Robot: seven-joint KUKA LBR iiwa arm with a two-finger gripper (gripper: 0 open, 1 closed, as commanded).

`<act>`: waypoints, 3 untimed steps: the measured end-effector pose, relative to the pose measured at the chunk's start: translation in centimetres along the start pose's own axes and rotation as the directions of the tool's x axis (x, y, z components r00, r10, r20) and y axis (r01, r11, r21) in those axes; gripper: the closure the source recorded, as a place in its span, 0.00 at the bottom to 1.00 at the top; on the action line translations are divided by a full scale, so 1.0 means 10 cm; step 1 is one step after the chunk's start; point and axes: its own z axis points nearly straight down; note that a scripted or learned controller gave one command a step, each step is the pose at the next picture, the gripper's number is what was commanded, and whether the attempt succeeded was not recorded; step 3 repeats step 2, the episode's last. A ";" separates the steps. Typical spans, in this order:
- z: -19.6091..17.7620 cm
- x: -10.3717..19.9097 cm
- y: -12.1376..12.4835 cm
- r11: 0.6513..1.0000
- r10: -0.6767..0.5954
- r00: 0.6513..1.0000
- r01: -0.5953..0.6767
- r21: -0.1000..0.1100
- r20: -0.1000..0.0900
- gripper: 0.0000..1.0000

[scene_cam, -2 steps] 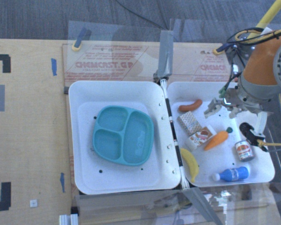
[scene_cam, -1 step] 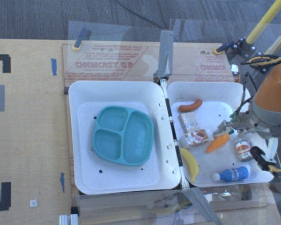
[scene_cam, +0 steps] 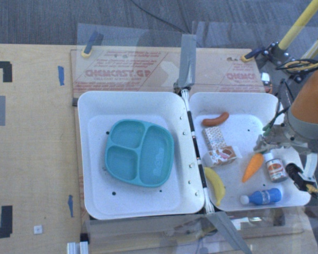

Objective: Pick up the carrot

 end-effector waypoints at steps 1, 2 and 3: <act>-0.01 -0.02 0.09 0.998 0.057 0.998 -0.057 0.010 0.000 1.00; -0.80 0.50 -0.61 0.986 0.168 0.986 -0.168 0.016 -0.001 1.00; -0.80 0.50 -0.61 0.986 0.168 0.986 -0.168 0.016 -0.001 1.00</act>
